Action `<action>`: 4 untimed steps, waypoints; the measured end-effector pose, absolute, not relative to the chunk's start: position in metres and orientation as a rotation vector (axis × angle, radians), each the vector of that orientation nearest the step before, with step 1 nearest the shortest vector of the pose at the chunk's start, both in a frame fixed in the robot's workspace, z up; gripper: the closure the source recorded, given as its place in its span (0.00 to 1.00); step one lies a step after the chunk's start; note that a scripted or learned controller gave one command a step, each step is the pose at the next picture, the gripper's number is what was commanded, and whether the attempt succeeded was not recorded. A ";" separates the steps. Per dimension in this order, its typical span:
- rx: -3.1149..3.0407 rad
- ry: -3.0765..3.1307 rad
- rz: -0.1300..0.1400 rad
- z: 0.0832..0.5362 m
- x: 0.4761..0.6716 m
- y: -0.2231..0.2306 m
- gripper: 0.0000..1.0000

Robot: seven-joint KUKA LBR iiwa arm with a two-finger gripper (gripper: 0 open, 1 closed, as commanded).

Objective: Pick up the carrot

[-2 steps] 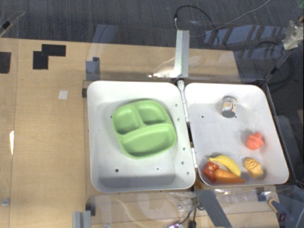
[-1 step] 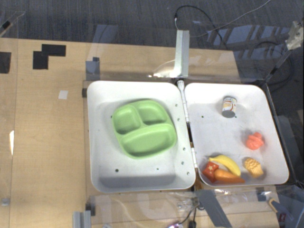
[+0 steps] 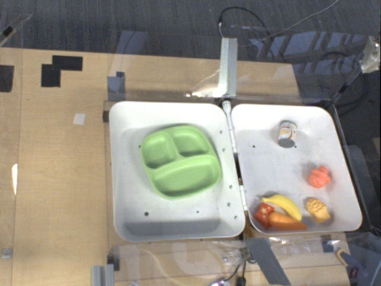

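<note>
Carrot [image 3: 286, 221]: right bin [image 3: 333, 159], near front wall; long axis left-right; touching banana [image 3: 284, 205]; gripper state cannot be told.

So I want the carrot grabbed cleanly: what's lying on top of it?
The banana lies along the far side of the carrot, perhaps overlapping its edge; a red item touches its left end. Anything beneath the carrot is covered.

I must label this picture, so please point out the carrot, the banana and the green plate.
carrot [image 3: 287, 221], camera view, middle of its orange body
banana [image 3: 284, 205], camera view, middle of its curve
green plate [image 3: 180, 182], camera view, floor of its large compartment
</note>
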State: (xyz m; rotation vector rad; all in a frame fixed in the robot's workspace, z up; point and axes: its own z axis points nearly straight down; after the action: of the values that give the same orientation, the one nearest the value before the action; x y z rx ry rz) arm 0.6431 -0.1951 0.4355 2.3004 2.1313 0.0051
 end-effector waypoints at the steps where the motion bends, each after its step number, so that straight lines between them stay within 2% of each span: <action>1: 2.241 2.193 0.004 0.437 0.670 -0.197 1.00; 2: 1.787 2.574 0.005 0.438 0.670 -0.196 1.00; 4: 1.572 2.709 0.004 0.438 0.670 -0.203 1.00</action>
State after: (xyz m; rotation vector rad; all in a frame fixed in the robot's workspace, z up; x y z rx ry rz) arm 0.6699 -0.2035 0.4382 1.5720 2.7090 0.0039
